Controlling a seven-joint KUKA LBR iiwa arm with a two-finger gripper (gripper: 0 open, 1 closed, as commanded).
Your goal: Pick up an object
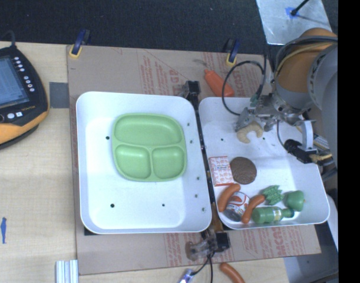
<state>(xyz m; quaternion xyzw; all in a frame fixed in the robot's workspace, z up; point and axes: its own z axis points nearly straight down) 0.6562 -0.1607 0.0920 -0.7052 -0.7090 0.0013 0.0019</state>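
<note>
Beneath the pincer lies a pale piece.

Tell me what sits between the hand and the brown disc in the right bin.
In the camera view, just bare white bin floor separates the hand, with a pale beige piece under it, from the brown disc.

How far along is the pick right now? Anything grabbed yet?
Done: the gripper is down in the right bin, directly over a pale, cream-coloured piece. In hand: it looks like a grasp attempt on that piece, but I can't tell from this angle whether it is gripped. Left: securing and lifting it. The brown disc, sausages and green items lie untouched.
</note>
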